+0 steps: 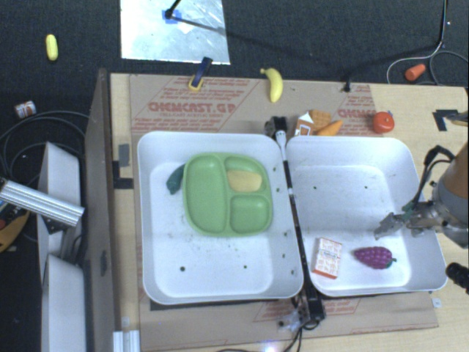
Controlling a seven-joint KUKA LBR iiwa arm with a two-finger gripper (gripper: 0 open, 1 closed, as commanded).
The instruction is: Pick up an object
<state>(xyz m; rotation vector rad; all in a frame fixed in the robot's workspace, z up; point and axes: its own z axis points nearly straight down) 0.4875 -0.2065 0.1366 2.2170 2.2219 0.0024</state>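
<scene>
Jaws: gripper point(388, 224) over the right bin point(344, 163); whether wide or narrow, cannot tell.
Nearest: purple grapes point(374, 257) just below, apart.
Beside: small carton point(327, 258).
Left bin point(157, 196): green tray point(220, 196).

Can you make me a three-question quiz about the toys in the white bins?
1. True or false: the purple plastic grape bunch lies in the right white bin.
2. What lies left of the grapes? A) small red-and-white box B) a spoon C) a cup
3. Fill in: the yellow piece sits in the green divided ____.

Key: 1 true. 2 A. 3 plate. Bonus fact: the robot's grey gripper hovers above the grapes, in the right bin.
</scene>
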